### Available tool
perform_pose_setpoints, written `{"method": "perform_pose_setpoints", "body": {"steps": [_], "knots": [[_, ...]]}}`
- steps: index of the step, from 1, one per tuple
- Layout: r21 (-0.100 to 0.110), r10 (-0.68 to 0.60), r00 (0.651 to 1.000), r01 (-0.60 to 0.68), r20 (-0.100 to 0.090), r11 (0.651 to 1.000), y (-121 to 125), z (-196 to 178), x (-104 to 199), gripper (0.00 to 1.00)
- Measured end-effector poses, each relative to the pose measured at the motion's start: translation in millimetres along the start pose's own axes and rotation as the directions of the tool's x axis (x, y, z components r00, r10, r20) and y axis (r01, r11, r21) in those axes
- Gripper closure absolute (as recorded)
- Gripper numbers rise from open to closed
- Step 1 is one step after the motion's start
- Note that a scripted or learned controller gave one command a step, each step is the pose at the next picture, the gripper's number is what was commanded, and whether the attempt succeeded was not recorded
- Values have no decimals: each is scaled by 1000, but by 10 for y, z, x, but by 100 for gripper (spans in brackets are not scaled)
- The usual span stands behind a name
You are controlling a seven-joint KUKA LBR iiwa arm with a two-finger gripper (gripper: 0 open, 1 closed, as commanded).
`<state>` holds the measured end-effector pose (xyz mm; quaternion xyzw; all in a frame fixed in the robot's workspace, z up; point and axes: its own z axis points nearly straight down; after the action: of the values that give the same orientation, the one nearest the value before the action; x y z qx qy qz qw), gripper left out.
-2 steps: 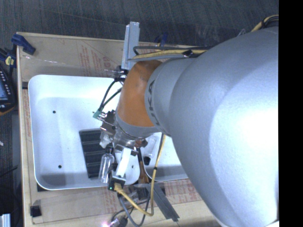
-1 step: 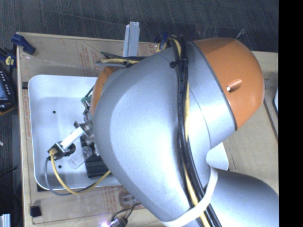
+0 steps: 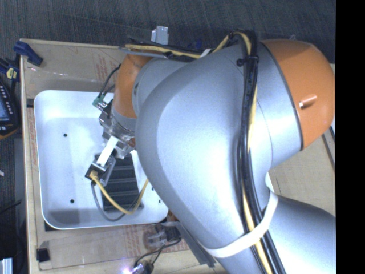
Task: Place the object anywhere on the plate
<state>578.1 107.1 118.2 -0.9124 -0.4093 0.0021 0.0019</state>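
My arm (image 3: 228, 141) spreads across most of the camera view and hides the right bin. Its wrist reaches down into the left white bin (image 3: 57, 153), with the gripper (image 3: 121, 173) low over the bin floor near the right wall. A dark ribbed shape (image 3: 124, 182) lies right under the wrist; I cannot tell whether it belongs to the gripper or is a separate thing.
The left bin's floor is bare white on its left half (image 3: 63, 170). A wooden bench frame (image 3: 74, 53) surrounds the bin. Blue clamps (image 3: 27, 51) sit at the far left corner.
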Motion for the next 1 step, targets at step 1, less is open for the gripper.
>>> {"method": "perform_pose_setpoints", "body": {"steps": [1], "knots": [[0, -217, 976, 217, 0, 976, 71, 277, 697, 100]]}}
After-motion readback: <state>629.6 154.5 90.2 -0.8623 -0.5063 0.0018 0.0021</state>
